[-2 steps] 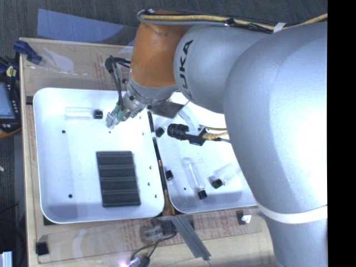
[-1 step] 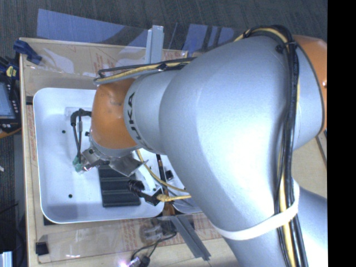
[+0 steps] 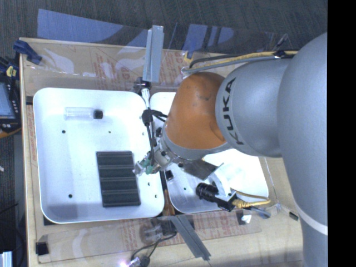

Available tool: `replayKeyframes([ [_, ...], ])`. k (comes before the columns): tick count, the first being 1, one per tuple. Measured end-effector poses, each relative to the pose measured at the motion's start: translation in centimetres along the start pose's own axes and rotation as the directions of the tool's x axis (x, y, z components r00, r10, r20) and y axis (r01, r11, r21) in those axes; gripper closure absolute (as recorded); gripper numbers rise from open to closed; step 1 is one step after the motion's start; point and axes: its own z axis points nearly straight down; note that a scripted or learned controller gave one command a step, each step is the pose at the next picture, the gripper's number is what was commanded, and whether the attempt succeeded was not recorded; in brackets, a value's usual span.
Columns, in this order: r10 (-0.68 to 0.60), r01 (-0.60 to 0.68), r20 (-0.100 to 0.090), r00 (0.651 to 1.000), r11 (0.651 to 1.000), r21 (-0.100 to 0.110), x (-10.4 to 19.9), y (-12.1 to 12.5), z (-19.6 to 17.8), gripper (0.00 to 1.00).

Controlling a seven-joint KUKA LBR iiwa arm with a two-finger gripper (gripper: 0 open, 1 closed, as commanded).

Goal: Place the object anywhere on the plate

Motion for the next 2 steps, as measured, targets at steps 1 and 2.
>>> replayKeyframes([
  [1,0.127,-0.127,0.001,0.992,0.992,0.001,5.9,3.2,0.1,1.00],
  [2,-0.248,0.248,-0.002,0.969,0.969,0.003,10.8,5.9,1.5,1.00],
])
